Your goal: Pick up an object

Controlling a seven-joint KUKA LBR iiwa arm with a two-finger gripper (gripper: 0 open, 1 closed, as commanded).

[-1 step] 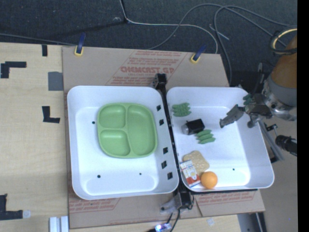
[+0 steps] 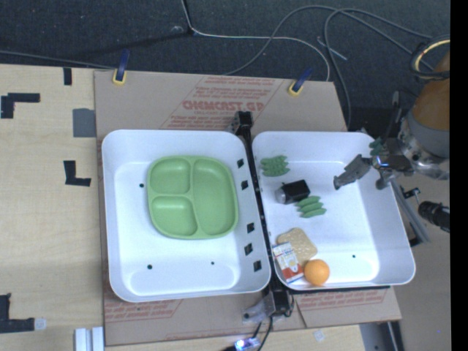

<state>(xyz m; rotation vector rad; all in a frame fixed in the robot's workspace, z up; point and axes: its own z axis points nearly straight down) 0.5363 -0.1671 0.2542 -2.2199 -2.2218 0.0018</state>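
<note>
My gripper hangs over the right part of the right bin, its two fingers spread apart and nothing between them. To its left in that bin lie a small black block, a green pea pod near the divider, and a second green pod just below the block. Near the bin's front edge sit a tan cracker, a red and white packet and an orange. All of them rest on the bin floor, apart from the gripper.
The left bin holds a green divided plate. A black divider strip runs between the bins. Cables trail across the dark floor behind the bench. The arm's orange band sits at the right edge.
</note>
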